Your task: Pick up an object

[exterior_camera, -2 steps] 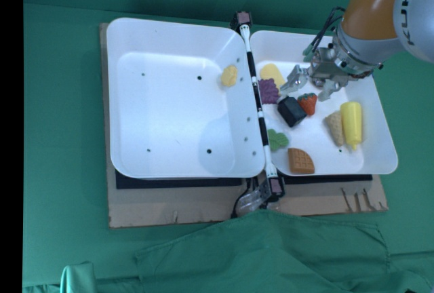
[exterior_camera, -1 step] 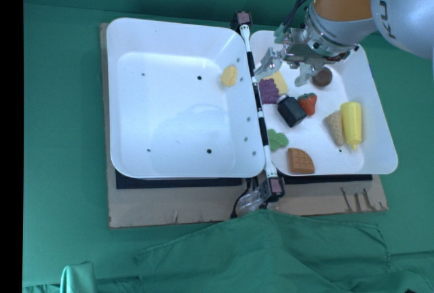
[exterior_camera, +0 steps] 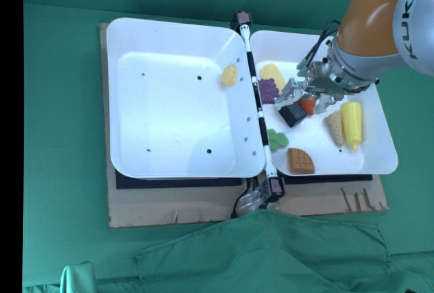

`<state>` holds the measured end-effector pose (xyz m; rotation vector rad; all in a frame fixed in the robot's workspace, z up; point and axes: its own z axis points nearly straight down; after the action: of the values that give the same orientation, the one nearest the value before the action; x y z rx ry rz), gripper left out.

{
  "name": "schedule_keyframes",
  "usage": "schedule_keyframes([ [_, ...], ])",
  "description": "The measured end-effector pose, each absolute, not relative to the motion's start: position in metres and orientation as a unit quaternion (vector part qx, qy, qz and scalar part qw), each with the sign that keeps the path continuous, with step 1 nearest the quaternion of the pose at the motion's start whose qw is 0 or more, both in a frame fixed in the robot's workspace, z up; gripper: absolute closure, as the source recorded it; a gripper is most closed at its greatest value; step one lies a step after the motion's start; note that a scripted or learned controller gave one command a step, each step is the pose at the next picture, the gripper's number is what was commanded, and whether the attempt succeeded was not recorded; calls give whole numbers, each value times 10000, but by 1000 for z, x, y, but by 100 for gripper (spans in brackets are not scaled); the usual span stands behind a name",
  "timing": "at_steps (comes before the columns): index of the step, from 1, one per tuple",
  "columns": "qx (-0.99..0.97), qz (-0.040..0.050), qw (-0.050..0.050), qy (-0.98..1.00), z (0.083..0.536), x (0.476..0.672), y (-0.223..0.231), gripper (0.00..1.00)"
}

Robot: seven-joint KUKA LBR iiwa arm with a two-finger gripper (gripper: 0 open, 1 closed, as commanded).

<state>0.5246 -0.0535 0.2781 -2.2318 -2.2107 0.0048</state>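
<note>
My gripper hovers low over the middle of the right bin, its two fingers spread apart and open. A black block lies just below the left finger, and a small red piece sits between the fingertips. Neither looks pinched or lifted. Around them lie a purple grape bunch, a yellow oval piece, a tan cone, a yellow bottle, a green leafy piece and a brown waffle. The arm hides the bin's back right part.
The left bin holds one small yellow corn-like piece near its right wall. A black-and-white divider rail runs between the bins. Green cloth bunches up in front of the bench.
</note>
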Motion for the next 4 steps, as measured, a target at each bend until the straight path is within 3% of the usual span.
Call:
schedule_keyframes([
  [1, -7093, -13, -35, -7049, 280, 552, -86, 0],
  [2, -7101, 25, 31, -7040, 196, 493, -105, 0],
  [3, -7074, -48, -66, -7067, 186, 572, -120, 0],
  [4, -7096, -58, -106, -7045, 186, 494, -133, 0],
])
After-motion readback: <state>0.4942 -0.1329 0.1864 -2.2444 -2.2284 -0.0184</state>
